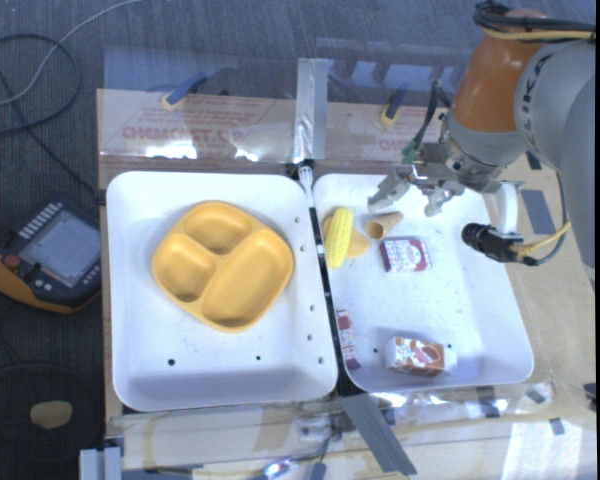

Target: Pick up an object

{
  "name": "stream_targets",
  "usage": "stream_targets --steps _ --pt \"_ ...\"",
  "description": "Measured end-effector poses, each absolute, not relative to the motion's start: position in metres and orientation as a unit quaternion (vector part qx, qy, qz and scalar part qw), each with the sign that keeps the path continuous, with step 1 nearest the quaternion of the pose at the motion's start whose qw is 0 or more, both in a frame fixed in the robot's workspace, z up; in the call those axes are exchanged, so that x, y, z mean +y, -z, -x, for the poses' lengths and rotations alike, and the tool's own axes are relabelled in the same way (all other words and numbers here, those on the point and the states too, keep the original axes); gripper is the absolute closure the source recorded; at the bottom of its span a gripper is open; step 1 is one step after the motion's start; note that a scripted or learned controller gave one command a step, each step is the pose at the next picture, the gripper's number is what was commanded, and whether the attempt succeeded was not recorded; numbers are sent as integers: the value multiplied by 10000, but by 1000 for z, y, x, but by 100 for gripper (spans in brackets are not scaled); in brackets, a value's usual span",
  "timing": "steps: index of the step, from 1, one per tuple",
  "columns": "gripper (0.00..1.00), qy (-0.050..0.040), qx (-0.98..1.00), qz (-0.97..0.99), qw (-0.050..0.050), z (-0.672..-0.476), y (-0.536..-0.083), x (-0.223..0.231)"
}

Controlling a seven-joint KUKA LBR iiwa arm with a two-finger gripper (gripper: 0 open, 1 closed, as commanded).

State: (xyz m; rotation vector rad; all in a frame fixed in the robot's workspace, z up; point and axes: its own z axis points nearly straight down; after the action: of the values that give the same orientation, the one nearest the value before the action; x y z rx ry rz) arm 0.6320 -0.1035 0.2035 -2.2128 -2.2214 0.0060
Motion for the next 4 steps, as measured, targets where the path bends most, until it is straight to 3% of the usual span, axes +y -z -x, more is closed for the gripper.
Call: stream_targets --steps 1,2,3,4 --pt "0 2 -7429 6694 -13 -618 -105 -131" --pt "0 39 -7623 6472 -102 -592 -95 -194" --pt "100 71 -7633 6459 -105 -595 -106 -191" --pt "100 -15 -7428 6695 15 -602 -221 -139"
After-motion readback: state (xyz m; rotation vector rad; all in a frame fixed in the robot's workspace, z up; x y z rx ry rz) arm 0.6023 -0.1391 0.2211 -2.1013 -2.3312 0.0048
